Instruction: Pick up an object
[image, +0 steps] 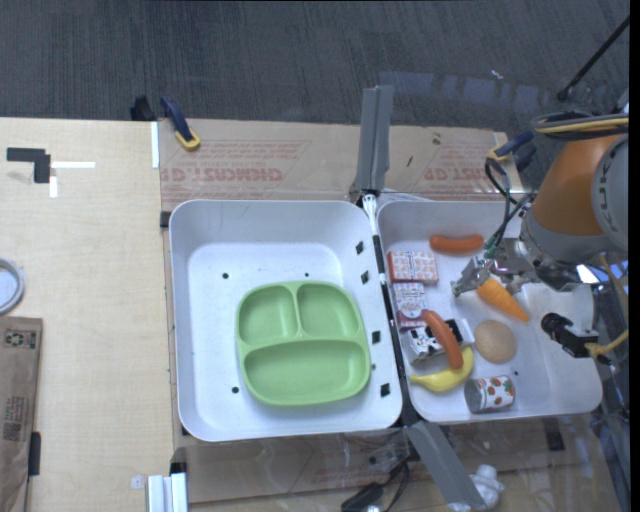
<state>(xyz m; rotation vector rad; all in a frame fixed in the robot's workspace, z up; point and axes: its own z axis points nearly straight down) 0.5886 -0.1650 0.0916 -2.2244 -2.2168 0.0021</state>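
Camera view: arm body is cut off at the right edge of the frame, only the orange band and grey wrist housing show, with black cables looping over it. Gripper (484, 275) sits low in the right bin (560, 400), right of frame centre; metal fingers are small and partly masked by the wrist, so opening width is hard to read, cannot tell if spread or closed. Carrot (500, 298) lies just below and right of the fingertips, orange, tapered, tilted with its point toward lower right. Touching or just apart from the fingers: cannot tell. Nothing visibly sits between the fingers.

Rest of the right bin: sausage (456, 242) near the top, red-and-white carton (413, 266) at the left wall, a second printed packet (410, 301) below it, label unreadable. A second sausage (443, 338) lies across a black-and-white box (430, 342), hiding part of it. Banana (443, 376) at bottom, egg-like ball (494, 341) right of it, can (490, 392) on its side at lower right.

Left bin (200, 330) holds a green divided plate (302, 343).
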